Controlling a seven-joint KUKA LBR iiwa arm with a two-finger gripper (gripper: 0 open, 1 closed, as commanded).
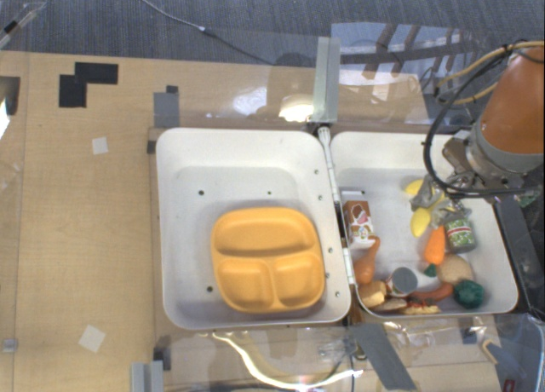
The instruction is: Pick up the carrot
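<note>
The carrot (435,247) is a short orange piece lying in the right bin (383,169), toward its right side, with a bit of green at its near end. My gripper (438,205) hangs below the orange-banded wrist (514,109), just above and behind the carrot. It stands among a yellow fruit (419,221) and a green-labelled can (461,235). Nothing of the carrot shows inside the gripper; the carrot rests on the bin floor.
Crowded around the carrot are a potato (456,269), a green broccoli (468,294), a grey cup (404,279), a sausage (431,293), an orange fruit (367,266) and a small carton (359,220). The left bin (196,177) holds a yellow divided plate (268,258).
</note>
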